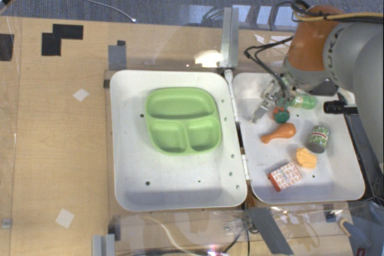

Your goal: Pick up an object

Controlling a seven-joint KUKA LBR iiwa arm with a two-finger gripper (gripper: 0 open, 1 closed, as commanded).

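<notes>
Arm's in from the right, orange band up top, wrist tilted down into the right bin. Gripper sits low near that bin's back-left corner, metal fingers splayed apart, pointing down-left, nothing between them that I can see.

Using the orange drumstick toy as the marker, approx mid-bin: gripper is just up and left of it, fingertips near but not touching. Small red-and-green round toy lies just above the drumstick, right beside the fingers; contact w/ them, can't tell. Green bottle lies on its side further up and right of the drumstick, partly under the wrist. Green-labelled can stands to the drumstick's right, apart from it. Yellow ridged piece is below-right of the drumstick, just under the can. Red-and-white box lies flat below the drumstick, toward the bin's front edge.

Way left of the drumstick, over the divider, the left bin holds a green compartment tray, three sections, sitting flat approx in the middle.

All objects rest on the bin floor; none lifted.
</notes>
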